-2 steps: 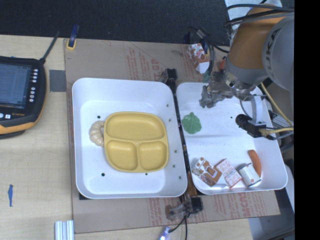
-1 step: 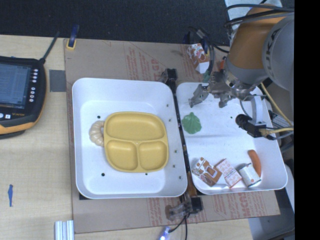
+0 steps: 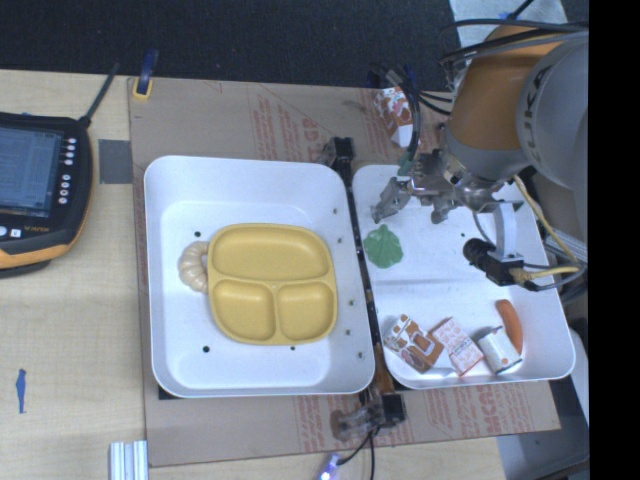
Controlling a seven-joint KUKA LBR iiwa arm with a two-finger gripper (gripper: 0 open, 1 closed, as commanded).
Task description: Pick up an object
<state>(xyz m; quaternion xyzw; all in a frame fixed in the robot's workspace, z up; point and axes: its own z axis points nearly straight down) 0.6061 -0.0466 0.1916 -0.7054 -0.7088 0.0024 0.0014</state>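
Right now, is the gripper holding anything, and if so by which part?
Nothing is held. The gripper hangs open over the right bin, its fingers apart with only white bin floor between them; the green object lies just below, untouched.

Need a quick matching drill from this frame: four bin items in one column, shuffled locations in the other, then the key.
Items
1. yellow divided tray
2. green object
3. orange carrot-like piece
4. beige pastry-like piece

Locations
A. right bin, near its right edge
B. left bin, centre
C. left bin, tucked against the tray's left side
D. right bin, by the divider, just below the gripper

Pairs: 1-B, 2-D, 3-A, 4-C
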